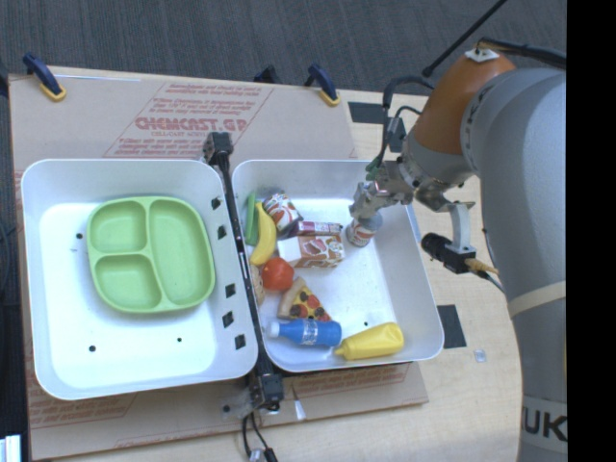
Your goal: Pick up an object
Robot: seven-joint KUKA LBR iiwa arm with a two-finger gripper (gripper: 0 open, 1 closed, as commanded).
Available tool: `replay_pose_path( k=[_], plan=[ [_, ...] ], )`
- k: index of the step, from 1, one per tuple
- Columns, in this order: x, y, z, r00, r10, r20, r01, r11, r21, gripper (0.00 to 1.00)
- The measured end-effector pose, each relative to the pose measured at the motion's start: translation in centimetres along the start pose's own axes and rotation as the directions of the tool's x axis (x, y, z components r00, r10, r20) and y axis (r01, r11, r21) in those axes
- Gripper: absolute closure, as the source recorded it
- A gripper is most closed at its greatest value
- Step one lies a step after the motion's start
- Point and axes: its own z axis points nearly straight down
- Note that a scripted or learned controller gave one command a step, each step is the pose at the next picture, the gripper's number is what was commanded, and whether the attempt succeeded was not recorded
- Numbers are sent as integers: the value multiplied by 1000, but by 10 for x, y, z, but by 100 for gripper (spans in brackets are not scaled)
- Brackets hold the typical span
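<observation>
The right bin holds several toy foods: a yellow banana, a red tomato, a pizza slice, a blue bottle, a yellow squeeze bottle, a red-and-white packet and a small printed box. My gripper hangs low over the bin's upper right part. Directly under it is a small round can, touching or nearly touching it. The wrist hides how the gripper meets the can.
The left bin carries a green divided plate. A black hinge strip runs between the bins. Cardboard lies behind them, held by blue-and-yellow clamps. The grey arm covers the bench's right side.
</observation>
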Motion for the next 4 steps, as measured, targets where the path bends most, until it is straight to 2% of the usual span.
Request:
replay_pose_path(
  k=[1,2,3,4],
  plan=[
    [1,0,0,1000,-1,-1,1,1000,1,0],
    [-1,-11,11,1000,-1,6,1,1000,-16,0],
    [-2,-16,14,1000,0,9,0,1000,-21,0],
    [-3,-14,1,1000,-4,14,5,1000,-26,100]
  ],
)
